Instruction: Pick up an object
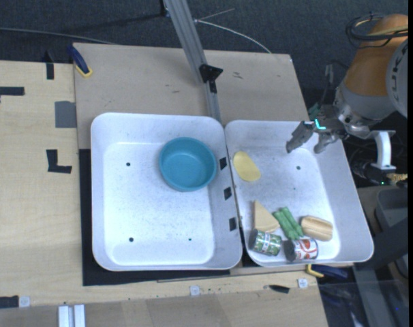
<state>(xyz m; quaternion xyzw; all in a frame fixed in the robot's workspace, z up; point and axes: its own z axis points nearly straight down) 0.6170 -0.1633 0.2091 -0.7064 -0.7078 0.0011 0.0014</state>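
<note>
Left bin [111,182] holds a blue bowl [187,163], upper middle, well clear of the walls. In the right bin [343,182], a yellow piece [247,166] lies alone near the dividing wall — open floor all round it. A tight cluster sits at the near edge: tan wedge [263,217], green stick [287,222], two small cans [266,243], bread roll [317,227]. The gripper [311,139] hovers over the far right corner, fingers spread, nothing between them. The yellow piece lies to its left and slightly nearer — likely the easiest target.

A robotics lab: a plywood bench [159,73] marked with black tape, two white bins [104,182] of test objects, loose cables, an industrial arm [373,73].
</note>
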